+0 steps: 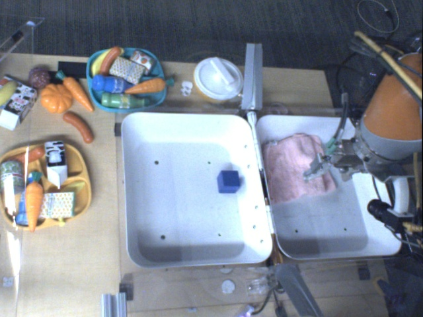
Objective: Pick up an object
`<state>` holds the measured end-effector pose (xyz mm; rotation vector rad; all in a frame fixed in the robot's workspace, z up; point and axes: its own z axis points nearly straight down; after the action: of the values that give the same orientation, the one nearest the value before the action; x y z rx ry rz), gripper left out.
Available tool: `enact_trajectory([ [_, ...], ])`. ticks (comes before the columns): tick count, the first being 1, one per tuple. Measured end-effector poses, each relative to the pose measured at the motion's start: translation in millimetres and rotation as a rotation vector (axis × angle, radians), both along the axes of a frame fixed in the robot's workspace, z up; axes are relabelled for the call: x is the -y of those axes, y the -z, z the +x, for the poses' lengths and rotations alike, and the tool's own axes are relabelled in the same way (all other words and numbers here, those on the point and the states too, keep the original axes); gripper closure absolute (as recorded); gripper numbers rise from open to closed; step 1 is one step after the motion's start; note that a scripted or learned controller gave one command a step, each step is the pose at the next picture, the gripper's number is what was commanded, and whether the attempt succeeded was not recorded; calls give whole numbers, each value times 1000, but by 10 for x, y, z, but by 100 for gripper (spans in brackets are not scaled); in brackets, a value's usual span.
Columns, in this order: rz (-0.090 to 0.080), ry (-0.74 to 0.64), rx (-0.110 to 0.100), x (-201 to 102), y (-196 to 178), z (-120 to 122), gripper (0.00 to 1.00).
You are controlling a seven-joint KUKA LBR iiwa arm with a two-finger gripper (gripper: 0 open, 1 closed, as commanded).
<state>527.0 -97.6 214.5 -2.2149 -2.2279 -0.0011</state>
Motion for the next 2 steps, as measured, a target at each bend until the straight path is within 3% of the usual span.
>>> enact_trajectory([
  [1, 0, 51, -1, 463, 1015, 334, 0],
  [2, -3, -122, 10, 498, 1241, 488, 0],
])
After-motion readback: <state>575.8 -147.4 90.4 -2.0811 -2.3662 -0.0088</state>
